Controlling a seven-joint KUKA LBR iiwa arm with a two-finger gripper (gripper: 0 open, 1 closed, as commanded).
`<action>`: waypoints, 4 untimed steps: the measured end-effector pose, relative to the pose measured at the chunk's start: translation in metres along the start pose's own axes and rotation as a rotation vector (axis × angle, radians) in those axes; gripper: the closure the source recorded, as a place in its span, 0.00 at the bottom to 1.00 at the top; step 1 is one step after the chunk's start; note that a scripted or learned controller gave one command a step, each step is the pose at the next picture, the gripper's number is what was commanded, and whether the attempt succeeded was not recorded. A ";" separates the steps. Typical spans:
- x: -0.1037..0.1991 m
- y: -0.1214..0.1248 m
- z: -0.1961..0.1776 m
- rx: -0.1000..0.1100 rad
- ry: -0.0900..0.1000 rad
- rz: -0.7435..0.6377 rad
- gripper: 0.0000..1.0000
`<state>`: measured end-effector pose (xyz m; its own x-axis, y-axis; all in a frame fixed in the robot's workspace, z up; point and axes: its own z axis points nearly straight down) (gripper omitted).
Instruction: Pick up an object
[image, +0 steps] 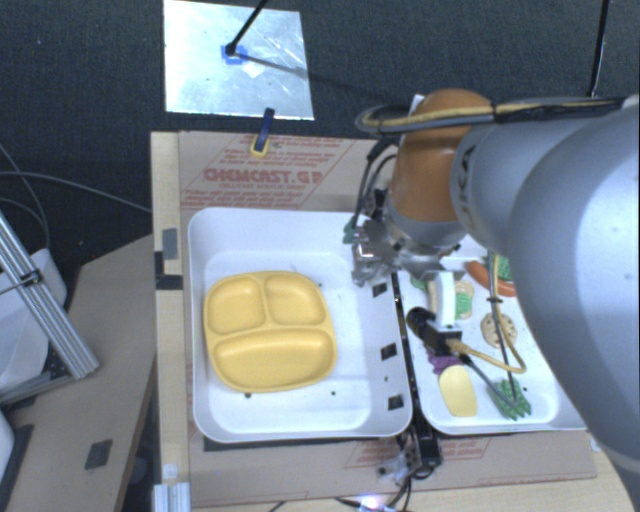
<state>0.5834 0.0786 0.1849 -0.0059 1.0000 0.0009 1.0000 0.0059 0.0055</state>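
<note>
My gripper (372, 258) hangs over the far end of the rim where the two bins meet, at the right edge of the left bin (230, 232). Nothing shows in its grasp. In the right bin (500, 420) lie small toy items: a pale yellow piece (459, 391) at the front, a green leafy piece (512, 401) beside it, a tan round cookie (497, 328), a white and green packet (444, 298) and an orange piece (486, 275) partly under the arm. The arm hides the far part of that bin.
A yellow divided plate (268, 330) fills the middle of the left bin. A cardboard sheet (262, 172) lies under both bins, with a small blue and yellow clip (263, 133) at its far edge. A metal frame (45, 310) stands at the left.
</note>
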 end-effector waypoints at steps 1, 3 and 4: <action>0.011 -0.066 -0.047 0.004 0.002 0.000 1.00; -0.018 -0.055 0.004 0.009 -0.002 0.008 1.00; -0.016 -0.053 -0.010 0.004 0.000 0.002 1.00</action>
<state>0.5300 0.0623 0.1948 -0.0038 1.0000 0.0008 1.0000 0.0038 0.0017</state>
